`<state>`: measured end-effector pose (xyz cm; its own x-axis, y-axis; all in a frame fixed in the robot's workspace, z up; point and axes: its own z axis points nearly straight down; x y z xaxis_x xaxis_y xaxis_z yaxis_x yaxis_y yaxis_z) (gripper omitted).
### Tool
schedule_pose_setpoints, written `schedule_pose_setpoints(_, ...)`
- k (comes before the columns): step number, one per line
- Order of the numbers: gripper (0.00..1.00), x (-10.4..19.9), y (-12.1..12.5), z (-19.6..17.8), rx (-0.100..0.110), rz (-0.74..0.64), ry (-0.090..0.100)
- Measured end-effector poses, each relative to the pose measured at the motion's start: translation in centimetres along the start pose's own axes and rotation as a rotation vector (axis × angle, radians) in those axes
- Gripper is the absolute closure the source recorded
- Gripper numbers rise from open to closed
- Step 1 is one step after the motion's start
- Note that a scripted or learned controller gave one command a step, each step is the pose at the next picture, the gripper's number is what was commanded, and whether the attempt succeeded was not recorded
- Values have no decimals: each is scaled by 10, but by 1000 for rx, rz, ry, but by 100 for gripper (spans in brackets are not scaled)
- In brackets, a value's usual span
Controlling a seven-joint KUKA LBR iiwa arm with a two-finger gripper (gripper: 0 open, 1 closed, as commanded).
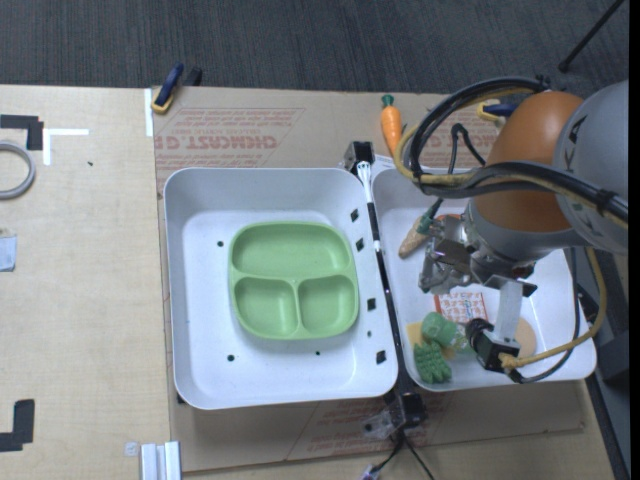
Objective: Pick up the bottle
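Worktop (80, 298): tan board, running out on every side of the green plate; dark carpet floor beyond its far edge.
Arm (530, 158): grey with an orange band, right of the green plate, bent over the right bin; black and yellow cables loop around it.
Left bin (190, 298): shallow, white, surrounds the green plate.
Right bin (548, 320): shallow, white, just right of the green plate's bin, the two walls touching; much of its floor is covered by the arm.
Green plate (295, 280): pale green, three compartments, flat in the middle of the left bin.
Tool (445, 263): metal parts below the wrist, right of the green plate, low over the right bin's floor; whether it is released or clenched cannot be told, and nothing can be seen in its grasp.
Bottle (462, 305): probably the piece with the red-and-white printed label, right of the green plate, lying in the right bin just under the tool; mostly hidden, so not certain.
Green toy (433, 353): knobbly, right of the green plate's near corner, at the right bin's near left side.
Carrot (390, 126): orange, up and right of the green plate, on the worktop outside the bins.
Tan piece (414, 238): slanted, right of the green plate, beside the tool.
Tape roll (15, 173): far left of the green plate, at the picture's edge.
Blue clip (168, 88): up and left of the green plate, at the board's far edge.
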<state>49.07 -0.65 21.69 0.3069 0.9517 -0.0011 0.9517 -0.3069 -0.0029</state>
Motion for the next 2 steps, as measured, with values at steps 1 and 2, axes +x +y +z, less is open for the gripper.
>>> schedule_pose_setpoints(1, 100, 72, -38, 25, 0, -65, -1)
schedule_pose_setpoints(2, 100, 115, -51, -3, -2, -192, -1)
